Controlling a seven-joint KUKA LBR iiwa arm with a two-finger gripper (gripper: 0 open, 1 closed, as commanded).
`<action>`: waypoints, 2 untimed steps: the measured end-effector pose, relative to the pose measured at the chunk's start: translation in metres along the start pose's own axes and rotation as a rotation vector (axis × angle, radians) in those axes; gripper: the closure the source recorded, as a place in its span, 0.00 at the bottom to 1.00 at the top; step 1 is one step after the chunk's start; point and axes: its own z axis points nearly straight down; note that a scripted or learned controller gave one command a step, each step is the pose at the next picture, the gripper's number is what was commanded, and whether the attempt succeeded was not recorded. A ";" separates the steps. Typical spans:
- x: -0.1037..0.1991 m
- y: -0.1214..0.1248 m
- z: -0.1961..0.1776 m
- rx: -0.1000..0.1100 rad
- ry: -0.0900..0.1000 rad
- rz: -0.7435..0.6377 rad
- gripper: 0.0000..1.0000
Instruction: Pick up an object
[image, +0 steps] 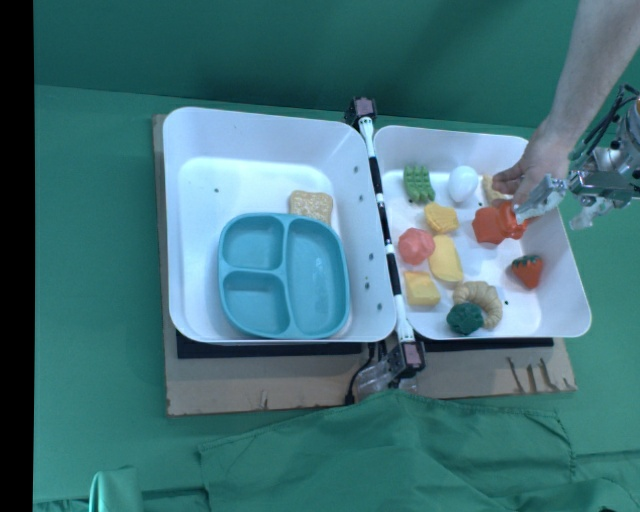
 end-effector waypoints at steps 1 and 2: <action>-0.007 -0.044 -0.057 -0.007 -0.003 0.000 0.00; -0.008 -0.042 -0.067 -0.008 -0.005 0.003 1.00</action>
